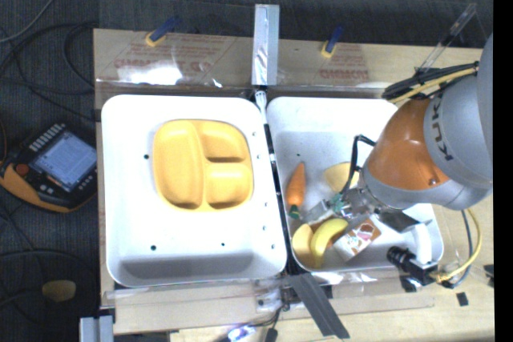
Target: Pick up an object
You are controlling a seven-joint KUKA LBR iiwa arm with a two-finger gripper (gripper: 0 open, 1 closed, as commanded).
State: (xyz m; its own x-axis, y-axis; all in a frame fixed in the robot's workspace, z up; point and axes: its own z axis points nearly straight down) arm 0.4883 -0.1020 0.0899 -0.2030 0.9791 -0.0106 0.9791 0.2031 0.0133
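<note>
Camera view from above takes in the bench (385,64) with its two white bins side by side, the left bin (128,196) holding a yellow divided tray (202,164) well away from any action. Over the right bin (321,124) the grey and orange arm (421,152) hangs low, its bulk covering much of that bin, and the gripper (346,204) sits down among a small huddle of things near the bin's front. Whether the claw is spread or closed I cannot tell from where I stand, since the wrist hides it. Just beside it, toward the divider, lies a carrot (296,183), apart from the claw; in front of it a yellow banana-like piece (315,239) and a small printed carton (358,238) lie touching each other, right at the claw's tip, with a pale yellow object (341,175) half tucked under the arm behind. My worry is the crowding: with things packed this tight, the claw could nudge the pile aside, catch two at once, or close on an edge and let it slip.
</note>
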